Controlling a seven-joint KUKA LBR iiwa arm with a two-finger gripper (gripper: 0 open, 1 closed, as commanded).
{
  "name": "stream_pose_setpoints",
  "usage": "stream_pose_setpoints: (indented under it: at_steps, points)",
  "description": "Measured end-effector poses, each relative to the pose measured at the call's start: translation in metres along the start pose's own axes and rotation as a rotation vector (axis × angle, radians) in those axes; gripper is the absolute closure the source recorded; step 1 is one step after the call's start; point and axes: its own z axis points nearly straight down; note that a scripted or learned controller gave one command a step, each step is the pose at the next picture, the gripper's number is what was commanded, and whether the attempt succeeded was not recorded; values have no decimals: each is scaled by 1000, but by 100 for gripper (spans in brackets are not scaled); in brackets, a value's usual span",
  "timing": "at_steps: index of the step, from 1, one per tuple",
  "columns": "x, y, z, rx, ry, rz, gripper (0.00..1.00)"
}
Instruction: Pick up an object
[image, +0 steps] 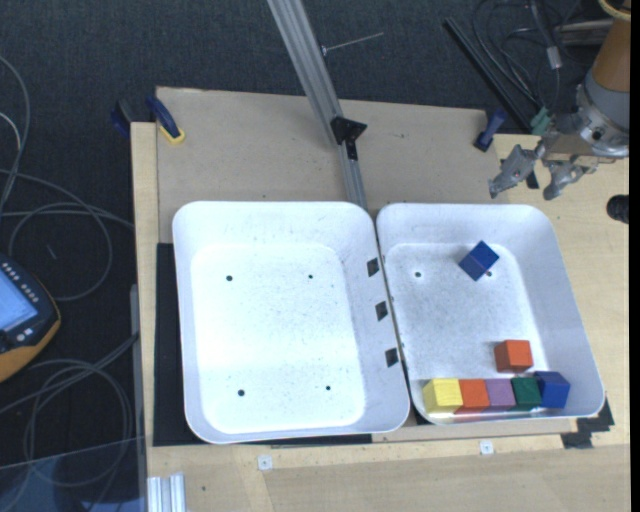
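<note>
My gripper (535, 176) hangs above the bench just beyond the far edge of the right bin (560, 262), fingers spread open with nothing between them. A blue cube (479, 260) lies alone in the far part of the right bin, below and to the left of the gripper. An orange cube (513, 354) sits nearer the front. Along the bin's front wall runs a row of cubes: yellow (441, 393), orange (472, 393), purple (499, 392), green (526, 390) and dark blue (552, 387).
The left bin (200, 300) lies beside the right one, joined by black clips (381, 310). A slanted metal pole (318, 90) rises from the bench behind the bins. Blue clamps (165, 118) grip the bench's far edge. Cables lie on the floor at left.
</note>
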Motion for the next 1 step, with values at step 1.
stream_pose_setpoints:
  at_steps: [1]
  points:
    - [22, -17, 109, 8, 3, 0, 0]
